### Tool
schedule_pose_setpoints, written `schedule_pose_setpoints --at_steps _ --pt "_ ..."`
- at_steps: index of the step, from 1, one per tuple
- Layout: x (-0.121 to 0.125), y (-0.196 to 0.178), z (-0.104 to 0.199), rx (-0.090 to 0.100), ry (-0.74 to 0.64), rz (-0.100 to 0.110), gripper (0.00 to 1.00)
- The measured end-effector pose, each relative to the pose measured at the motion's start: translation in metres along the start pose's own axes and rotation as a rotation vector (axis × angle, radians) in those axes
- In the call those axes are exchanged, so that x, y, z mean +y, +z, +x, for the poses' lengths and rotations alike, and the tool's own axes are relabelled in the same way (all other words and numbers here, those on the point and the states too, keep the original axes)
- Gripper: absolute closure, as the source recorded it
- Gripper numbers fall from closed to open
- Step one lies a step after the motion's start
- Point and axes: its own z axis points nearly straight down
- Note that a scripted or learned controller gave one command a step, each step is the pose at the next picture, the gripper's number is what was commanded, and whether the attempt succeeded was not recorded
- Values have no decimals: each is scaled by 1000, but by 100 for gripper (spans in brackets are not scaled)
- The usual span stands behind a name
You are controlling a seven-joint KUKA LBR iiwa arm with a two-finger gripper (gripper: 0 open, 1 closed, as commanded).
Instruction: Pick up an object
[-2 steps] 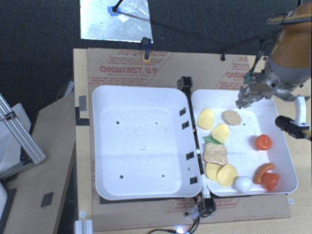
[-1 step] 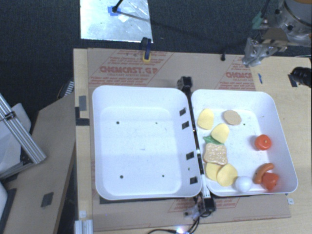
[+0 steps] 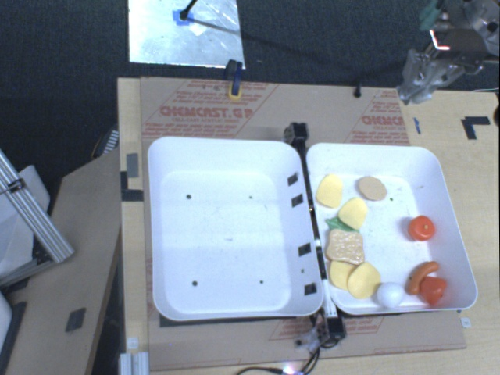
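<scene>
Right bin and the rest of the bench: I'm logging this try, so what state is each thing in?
gripper: raised beyond the right bin's far corner, nothing seen in it
right bin: holds the toy food
left bin: nothing seen inside
cracker: flat among yellow slices
tomato: alone, apart from the pile

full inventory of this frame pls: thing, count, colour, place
left bin: 1, white, left half of bench
right bin: 1, white, right half, holds the toy food
yellow slices: 4, yellow, left side of right bin
tan disc: 1, tan, top of right bin
cracker: 1, speckled beige, between the yellow slices
green piece: 1, green, under a yellow slice
tomato: 1, orange-red, right side
sausage: 1, orange-brown, lower right
red piece: 1, red, lower right corner
egg: 1, white, bottom edge
gripper: 1, grey, above right bin's far edge
</scene>
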Motion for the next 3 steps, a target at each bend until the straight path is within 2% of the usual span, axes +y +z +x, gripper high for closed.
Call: schedule_pose_setpoints --at_steps 1,2,3 --pt "-59 5 32 0 2 10 100" --pt "-57 6 58 -1 4 9 100" --pt "49 8 69 -3 9 6 100"
